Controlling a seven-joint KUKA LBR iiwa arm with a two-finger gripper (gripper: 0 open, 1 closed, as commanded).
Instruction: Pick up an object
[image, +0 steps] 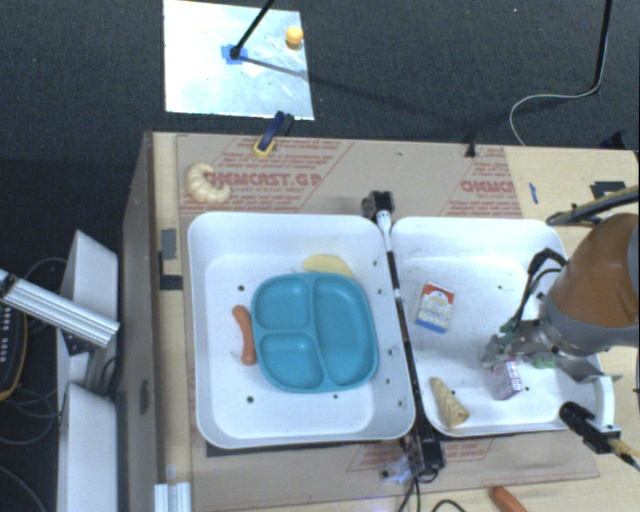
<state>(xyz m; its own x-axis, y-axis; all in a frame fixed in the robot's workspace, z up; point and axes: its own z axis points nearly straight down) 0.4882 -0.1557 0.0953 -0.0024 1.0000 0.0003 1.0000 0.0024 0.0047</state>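
I see my end effector (512, 355) low in the right bin (470, 235), near its right side, just above a small purple-and-silver packet (507, 380). I cannot tell whether it grips the packet. A small carton (434, 306) and a cone (449, 401) lie apart in the same bin. The left bin (215, 330) holds a blue plate (313, 331) and a sausage (245, 334).

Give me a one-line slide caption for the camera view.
KUKA gripper low in the right bin over a small purple packet; blue divided plate sits in the left bin.
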